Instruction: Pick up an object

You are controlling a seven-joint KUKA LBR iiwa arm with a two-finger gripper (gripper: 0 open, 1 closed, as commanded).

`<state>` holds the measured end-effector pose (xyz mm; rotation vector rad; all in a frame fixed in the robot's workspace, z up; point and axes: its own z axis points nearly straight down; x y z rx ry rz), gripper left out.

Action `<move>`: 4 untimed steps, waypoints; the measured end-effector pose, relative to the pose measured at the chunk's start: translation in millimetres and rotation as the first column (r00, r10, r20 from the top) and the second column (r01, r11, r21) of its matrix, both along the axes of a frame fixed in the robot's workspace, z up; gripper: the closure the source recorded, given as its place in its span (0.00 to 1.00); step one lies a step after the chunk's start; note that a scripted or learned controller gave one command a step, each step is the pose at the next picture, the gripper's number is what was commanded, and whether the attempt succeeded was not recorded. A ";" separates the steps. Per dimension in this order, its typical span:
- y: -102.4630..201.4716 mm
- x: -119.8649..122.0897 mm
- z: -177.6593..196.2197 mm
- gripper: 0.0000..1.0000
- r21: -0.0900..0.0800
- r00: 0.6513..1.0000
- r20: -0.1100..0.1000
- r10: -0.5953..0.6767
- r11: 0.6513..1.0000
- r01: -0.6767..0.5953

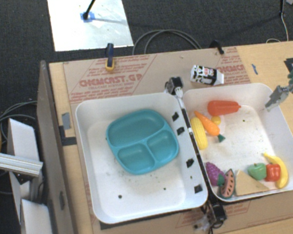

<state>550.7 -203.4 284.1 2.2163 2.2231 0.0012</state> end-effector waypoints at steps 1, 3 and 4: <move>83.2 36.9 -86.9 0.00 0.006 1.000 -0.007 0.009 1.000 -0.009; 74.1 119.0 -103.8 0.00 0.000 1.000 0.004 -0.001 1.000 0.001; 80.9 39.8 -171.8 0.00 0.006 1.000 -0.007 -0.003 1.000 0.003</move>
